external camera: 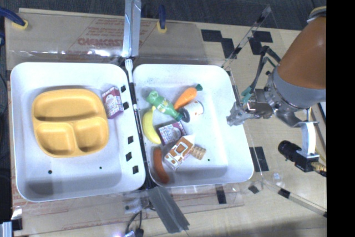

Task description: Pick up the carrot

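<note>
The carrot (186, 96), orange with a small green top, lies tilted in the upper middle of the right bin (222, 144). Its lower end touches a green bottle (162, 104) and a white round item (195, 109). My gripper (237, 115) hangs over the right rim of that bin, to the right of the carrot and a little nearer the camera. It is apart from the carrot, and nothing is seen in it.
The right bin also holds a banana (148, 125), a purple packet (170, 131), a brown-and-white carton (178, 154) and a reddish sausage (160, 166). In the left bin (33, 177) sit a yellow divided tray (69, 119) and another purple packet (112, 101).
</note>
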You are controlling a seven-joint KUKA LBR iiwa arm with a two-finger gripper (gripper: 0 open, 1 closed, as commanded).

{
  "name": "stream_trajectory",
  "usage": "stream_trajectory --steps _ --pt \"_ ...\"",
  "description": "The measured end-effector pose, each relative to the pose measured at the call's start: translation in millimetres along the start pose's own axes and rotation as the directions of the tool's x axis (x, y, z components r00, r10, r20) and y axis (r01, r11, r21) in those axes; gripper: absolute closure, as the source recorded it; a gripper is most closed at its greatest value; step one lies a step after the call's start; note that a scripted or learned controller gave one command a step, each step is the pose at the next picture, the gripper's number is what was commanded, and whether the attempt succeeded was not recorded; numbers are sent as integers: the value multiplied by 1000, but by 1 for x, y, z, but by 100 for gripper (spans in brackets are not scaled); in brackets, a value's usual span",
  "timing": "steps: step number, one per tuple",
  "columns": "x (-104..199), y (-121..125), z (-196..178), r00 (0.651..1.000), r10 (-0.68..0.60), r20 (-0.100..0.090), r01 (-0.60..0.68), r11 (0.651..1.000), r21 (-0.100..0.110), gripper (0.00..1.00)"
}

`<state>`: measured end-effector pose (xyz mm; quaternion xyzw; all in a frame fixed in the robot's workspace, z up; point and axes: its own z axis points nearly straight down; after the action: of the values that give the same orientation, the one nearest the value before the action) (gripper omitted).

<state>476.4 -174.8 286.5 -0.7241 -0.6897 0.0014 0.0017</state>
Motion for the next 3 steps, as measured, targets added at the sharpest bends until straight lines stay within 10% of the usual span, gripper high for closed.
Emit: stream_trajectory --steps 3 --pt "-16 18 -46 994 108 -1 -108 994 -3 100"
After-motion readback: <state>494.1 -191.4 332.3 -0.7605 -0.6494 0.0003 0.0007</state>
